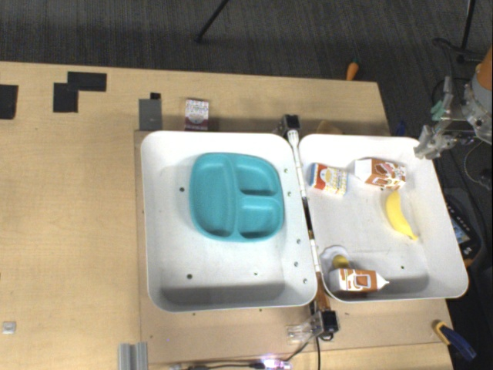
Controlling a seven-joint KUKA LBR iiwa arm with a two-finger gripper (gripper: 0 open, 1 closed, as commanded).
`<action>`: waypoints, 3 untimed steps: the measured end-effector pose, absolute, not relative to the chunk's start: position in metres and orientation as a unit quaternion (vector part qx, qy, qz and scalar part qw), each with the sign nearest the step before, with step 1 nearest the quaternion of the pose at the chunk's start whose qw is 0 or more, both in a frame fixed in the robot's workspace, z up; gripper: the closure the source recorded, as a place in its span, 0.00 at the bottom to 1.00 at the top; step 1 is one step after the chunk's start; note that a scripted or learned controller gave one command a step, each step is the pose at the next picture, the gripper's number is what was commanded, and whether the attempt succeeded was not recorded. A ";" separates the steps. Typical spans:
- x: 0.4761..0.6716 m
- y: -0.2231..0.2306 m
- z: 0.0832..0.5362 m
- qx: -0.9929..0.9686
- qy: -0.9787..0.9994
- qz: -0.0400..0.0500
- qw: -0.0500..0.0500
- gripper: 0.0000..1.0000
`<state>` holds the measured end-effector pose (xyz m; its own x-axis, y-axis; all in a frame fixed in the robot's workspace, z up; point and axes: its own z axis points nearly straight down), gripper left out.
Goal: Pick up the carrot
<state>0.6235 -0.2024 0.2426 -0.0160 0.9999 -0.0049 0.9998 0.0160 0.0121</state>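
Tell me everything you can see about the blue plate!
The blue plate is a teal tray that looks like smooth plastic, with rounded corners. Raised ridges split it into three sections: one big section on the left and two smaller ones on the right. It lies flat, slightly turned, on the floor of the left white bin, near the middle. Nothing sits on it, and it touches nothing but the bin floor.

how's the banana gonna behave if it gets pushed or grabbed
The banana is curved and lies flat in the right bin, so a push would probably spin or slide it, not roll it. Its skin looks smooth, so it may slip in a grasp.
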 end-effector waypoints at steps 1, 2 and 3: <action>0.597 -0.205 0.230 0.807 0.590 0.000 0.001 1.00; 0.553 -0.194 0.257 0.842 0.540 0.001 0.001 1.00; 0.505 -0.185 0.234 0.935 0.355 -0.001 -0.001 1.00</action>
<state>0.5047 -0.1846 0.2341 0.7474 0.6644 -0.0006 0.6644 -0.7474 -0.0034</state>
